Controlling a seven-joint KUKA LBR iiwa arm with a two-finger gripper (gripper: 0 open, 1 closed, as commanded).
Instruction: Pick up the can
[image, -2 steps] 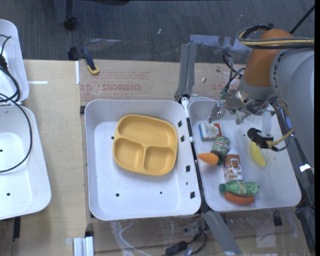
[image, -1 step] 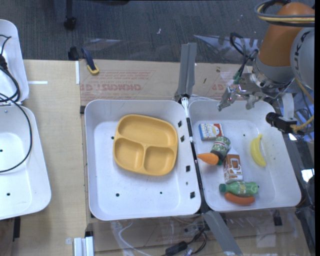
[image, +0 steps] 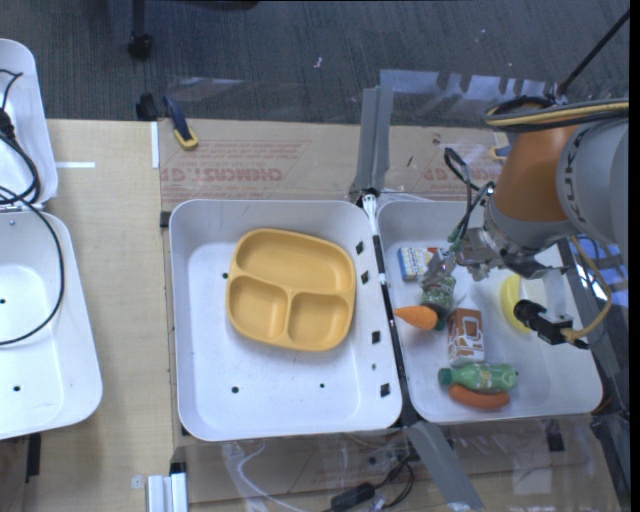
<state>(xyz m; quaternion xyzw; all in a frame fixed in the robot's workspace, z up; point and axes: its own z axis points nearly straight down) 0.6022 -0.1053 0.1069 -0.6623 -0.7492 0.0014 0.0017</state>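
The hand (image: 440, 272) hangs over the right bin (image: 590, 395); whether it is apart or together I cannot tell. The can (image: 466, 335) lies on its side just near of it, beside a toy carrot (image: 420, 317). It looks light, stiff and smooth, likely to roll, so take it across its round middle. The item under the hand is too blurred to name. A yellow divided plate (image: 292, 288) sits in the left bin (image: 190, 330).

Yellow tray (image: 291, 288), white bins (image: 200, 380)
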